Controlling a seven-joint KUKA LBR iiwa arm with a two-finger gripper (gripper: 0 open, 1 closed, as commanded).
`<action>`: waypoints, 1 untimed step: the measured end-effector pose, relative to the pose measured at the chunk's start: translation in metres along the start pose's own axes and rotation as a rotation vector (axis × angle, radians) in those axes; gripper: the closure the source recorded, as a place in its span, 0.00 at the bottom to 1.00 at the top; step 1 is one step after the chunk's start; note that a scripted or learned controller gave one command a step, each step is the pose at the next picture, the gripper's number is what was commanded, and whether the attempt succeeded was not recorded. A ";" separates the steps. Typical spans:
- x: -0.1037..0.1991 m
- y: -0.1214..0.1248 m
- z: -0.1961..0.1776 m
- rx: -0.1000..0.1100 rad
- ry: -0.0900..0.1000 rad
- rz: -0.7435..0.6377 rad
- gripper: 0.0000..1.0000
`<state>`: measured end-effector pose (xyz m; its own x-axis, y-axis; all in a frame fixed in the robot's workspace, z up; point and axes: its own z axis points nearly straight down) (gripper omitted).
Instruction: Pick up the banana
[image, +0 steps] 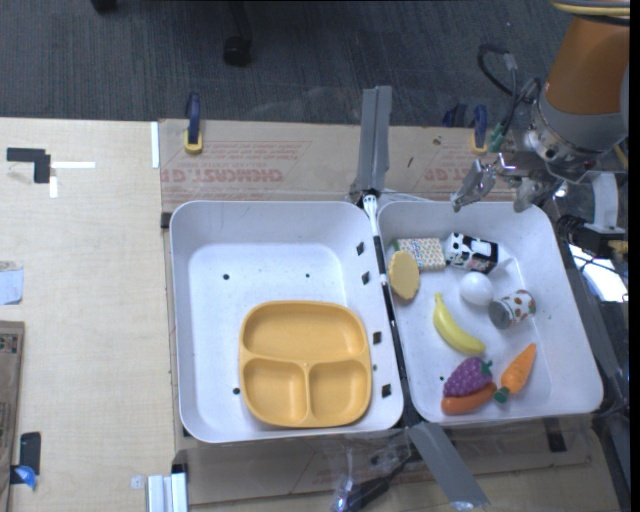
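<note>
A pale wooden surface (80, 300) with a fine grain fills the left side, cut off by the frame edge. On it sits the left shallow white plastic bin (200, 250), smooth-walled with rounded corners, holding a matte yellow plastic tray (305, 362) divided into three compartments, one long and two smaller. Behind both bins lies a flat sheet of brown cardboard (270, 160) with faded red printing, pinned by a blue and yellow clamp (193, 130).

The right shallow white plastic bin (570, 340) touches the left one along a hinged seam. At its left edge rests a flat tan oval cookie-like piece (404, 275), just beside a small speckled beige block (424, 253) and a black and white toy figure (470, 251) whose shape is hard to make out. The smooth curved yellow toy banana (455, 327) lies near the middle of this bin, apart from the jaws. Near it are a white egg-shaped ball (476, 290), a tipped small printed cup (513, 308), a bumpy purple toy grape bunch (468, 378) and an orange toy carrot (518, 370).

The two-finger metal gripper (497, 185) hangs over the bin's far rim, top right, its jaws apart with nothing between them. The grey arm with its orange band (590, 60) is cut off by the top edge.
</note>
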<state>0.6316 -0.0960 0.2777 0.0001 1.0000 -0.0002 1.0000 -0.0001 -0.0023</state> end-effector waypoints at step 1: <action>0.002 -0.066 0.147 0.000 0.000 -0.218 0.00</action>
<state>0.5648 -0.0935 0.1308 -0.2166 0.9763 0.0004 0.9763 0.2166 -0.0025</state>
